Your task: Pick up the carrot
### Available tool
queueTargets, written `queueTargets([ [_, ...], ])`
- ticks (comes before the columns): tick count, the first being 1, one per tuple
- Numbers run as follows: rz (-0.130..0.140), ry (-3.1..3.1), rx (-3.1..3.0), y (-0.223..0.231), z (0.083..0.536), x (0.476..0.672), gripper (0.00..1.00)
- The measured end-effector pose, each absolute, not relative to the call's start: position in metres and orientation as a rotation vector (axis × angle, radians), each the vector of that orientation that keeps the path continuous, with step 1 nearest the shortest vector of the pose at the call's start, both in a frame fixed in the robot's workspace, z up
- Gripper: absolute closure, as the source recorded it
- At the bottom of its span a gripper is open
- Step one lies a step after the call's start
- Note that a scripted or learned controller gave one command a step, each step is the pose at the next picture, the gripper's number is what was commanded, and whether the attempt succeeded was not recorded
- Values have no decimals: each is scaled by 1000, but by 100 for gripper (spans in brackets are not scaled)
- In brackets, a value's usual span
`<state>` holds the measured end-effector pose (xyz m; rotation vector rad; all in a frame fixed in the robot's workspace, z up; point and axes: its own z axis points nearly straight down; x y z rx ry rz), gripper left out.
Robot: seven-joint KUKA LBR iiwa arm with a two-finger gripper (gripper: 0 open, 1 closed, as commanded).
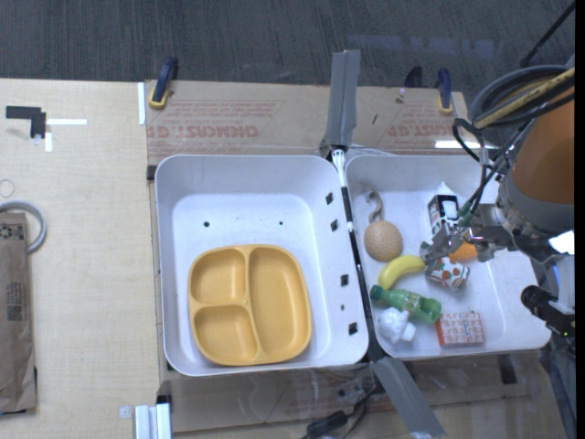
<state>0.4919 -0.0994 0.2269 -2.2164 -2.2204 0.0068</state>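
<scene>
The carrot (463,252) shows as a small orange piece in the right bin (512,337), above a strawberry-print carton (450,273). My gripper (445,244) sits right over the carrot, reaching in from the right, and covers most of it. Whether the carrot is held cannot be made out from this angle.
The right bin also holds a banana (402,269), a round tan ball (383,240), a green bottle (409,302), a white crumpled item (395,325), a red box (460,328) and a small white carton (443,210). A yellow divided plate (249,304) lies in the left bin (183,190).
</scene>
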Motion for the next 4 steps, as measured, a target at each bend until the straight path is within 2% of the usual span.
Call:
queueTargets([
  [1, 4, -2247, -2194, -179, 185, 528, 0],
  [2, -3, -2333, -2102, -212, 101, 542, 0],
  [3, -7, -2504, -1891, -216, 91, 607, 0],
  [4, -2, -2505, -1894, -217, 100, 608, 100],
])
